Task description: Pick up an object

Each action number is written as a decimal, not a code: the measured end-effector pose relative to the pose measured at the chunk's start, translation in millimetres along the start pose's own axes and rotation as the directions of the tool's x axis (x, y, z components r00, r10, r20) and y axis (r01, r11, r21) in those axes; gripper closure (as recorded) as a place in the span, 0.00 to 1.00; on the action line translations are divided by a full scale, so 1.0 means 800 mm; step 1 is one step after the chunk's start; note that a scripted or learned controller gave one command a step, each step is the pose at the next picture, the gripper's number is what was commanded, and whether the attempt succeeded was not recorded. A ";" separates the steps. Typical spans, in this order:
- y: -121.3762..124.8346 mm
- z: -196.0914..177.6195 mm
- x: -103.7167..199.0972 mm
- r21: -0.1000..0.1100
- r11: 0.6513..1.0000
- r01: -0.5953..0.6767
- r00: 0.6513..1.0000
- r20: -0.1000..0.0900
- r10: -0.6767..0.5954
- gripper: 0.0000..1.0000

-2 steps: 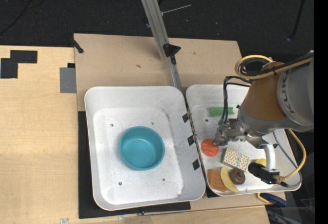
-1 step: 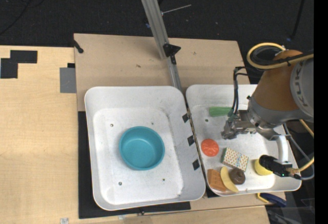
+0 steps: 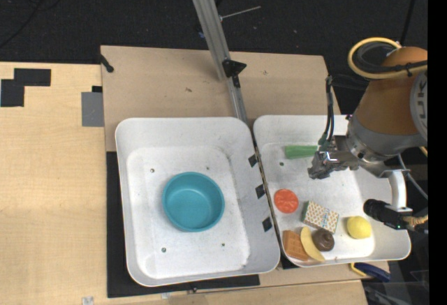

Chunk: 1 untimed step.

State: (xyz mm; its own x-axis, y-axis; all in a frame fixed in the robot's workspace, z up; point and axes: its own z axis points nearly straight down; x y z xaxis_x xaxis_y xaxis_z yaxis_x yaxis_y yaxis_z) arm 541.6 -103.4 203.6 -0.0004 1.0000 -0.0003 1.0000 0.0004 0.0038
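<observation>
We see two white bins side by side on the bench. The left bin (image 3: 140,143) holds a teal bowl (image 3: 193,201), upright, sitting a little left of the bin's middle and well apart from the walls.

The right bin (image 3: 279,130) holds the small things. A green piece (image 3: 300,151) lies flat near the far left part of this bin. An orange-red round thing (image 3: 286,200) lies near the left wall, about halfway down. Just right of it sits a patterned block (image 3: 320,216), tilted like a diamond. Below that block, at the near wall, we see a cluster: an orange slab (image 3: 295,246), a yellow banana-like piece (image 3: 310,243) and a dark brown ring (image 3: 323,239), all touching or overlapping. A yellow ball (image 3: 359,227) rests apart from them toward the near right corner.

The arm comes in from the right, with its orange band (image 3: 391,98) above the wrist. The gripper (image 3: 323,165) hangs over the upper middle of the right bin, just right of the green piece and slightly nearer to us. We cannot tell how its jaws stand, and we see nothing clearly held in it. Whether it touches the green piece or the bin floor, we cannot tell.

A grey metal rail (image 3: 213,24) slants across the bench behind the bins.
</observation>
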 end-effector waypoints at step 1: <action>0.001 -0.039 -0.001 0.002 1.000 -0.001 1.000 0.000 0.001 1.00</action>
State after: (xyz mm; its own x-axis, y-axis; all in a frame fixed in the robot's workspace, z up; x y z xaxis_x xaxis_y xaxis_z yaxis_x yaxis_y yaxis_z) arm 541.9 -103.8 234.8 0.0005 1.0000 -0.0003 1.0000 -0.0005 0.0014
